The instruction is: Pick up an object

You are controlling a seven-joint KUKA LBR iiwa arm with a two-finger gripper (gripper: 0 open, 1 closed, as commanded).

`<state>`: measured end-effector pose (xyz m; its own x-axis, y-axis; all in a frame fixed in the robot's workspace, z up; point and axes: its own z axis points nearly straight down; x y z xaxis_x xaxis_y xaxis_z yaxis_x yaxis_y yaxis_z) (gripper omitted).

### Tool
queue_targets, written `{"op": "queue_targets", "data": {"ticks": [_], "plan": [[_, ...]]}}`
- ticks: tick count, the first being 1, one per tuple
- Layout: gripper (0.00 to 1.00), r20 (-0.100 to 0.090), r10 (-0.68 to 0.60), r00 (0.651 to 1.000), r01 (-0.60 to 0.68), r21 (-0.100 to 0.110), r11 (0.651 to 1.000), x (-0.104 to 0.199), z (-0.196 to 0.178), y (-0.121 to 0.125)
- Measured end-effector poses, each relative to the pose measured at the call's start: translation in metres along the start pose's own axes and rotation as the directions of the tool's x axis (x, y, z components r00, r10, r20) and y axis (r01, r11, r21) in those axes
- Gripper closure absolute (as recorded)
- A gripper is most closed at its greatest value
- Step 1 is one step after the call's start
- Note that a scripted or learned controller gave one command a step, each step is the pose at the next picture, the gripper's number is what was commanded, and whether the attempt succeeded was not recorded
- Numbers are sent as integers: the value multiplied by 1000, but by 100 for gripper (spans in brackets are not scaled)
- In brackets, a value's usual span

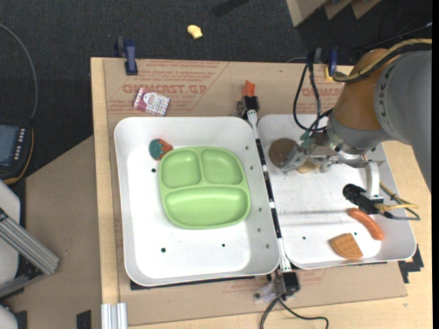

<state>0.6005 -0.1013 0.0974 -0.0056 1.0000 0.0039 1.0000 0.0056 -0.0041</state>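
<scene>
over the right bin's (391,249) far-left corner, lower your tool (305,157) squarely onto the brown disc (280,151); finger state cannot be told.

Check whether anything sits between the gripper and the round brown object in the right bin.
Nothing visible does. The gripper is at the right edge of the round brown object near the right white bin's back left corner. The orange carrot-shaped piece and tan wedge lie nearer the front.
</scene>
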Motion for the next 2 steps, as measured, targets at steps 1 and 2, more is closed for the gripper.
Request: {"op": "queue_targets", "data": {"ticks": [1, 2], "plan": [[0, 6, 3, 1000, -3, -12, 1000, -3, 10, 61], [100, 9, 4, 1000, -4, -17, 1000, -3, -3, 62]]}}
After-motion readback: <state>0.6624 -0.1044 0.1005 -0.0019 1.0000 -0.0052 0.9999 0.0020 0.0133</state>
